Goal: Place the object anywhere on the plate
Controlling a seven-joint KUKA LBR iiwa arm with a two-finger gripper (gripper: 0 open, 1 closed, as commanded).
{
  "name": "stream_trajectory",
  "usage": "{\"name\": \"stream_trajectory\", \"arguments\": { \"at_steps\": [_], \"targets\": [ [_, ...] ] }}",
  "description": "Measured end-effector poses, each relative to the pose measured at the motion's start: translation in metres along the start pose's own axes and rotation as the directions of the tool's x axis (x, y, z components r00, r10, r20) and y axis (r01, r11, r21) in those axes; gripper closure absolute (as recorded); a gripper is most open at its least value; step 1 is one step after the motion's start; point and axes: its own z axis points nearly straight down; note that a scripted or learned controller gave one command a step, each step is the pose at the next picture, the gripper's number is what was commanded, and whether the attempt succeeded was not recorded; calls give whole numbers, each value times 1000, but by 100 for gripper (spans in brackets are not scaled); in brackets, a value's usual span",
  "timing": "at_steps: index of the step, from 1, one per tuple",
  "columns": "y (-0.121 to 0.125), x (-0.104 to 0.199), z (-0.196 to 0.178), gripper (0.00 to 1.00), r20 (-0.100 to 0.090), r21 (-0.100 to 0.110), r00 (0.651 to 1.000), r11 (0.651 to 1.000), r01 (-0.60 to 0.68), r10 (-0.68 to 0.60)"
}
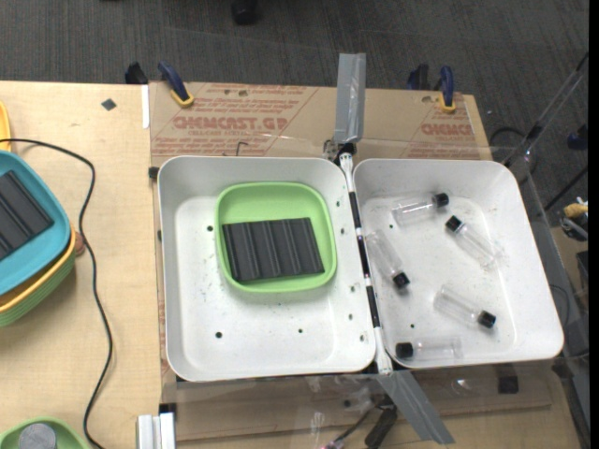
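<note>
A plate [277,238] is sitting in the left bin [187,325], and five vials [465,308] are lying scattered in the right bin [524,251].

A tan bench [75,157] carries a sheet of brown cardboard [309,115], held by blue clamps [174,82] at its far corners. A strip of grey tape [350,106] runs down the far middle. At the left edge sit stacked teal and yellow trays [33,241], with a black cable [94,279] curving beside them.
</note>
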Motion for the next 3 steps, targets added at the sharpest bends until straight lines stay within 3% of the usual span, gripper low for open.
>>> {"name": "stream_trajectory", "arguments": {
  "at_steps": [1,3],
  "targets": [
    [0,0,34,0,0,1,1000,1000,-4,4],
    [0,0,58,0,1,1,1000,1000,-4,4]
  ]
}}
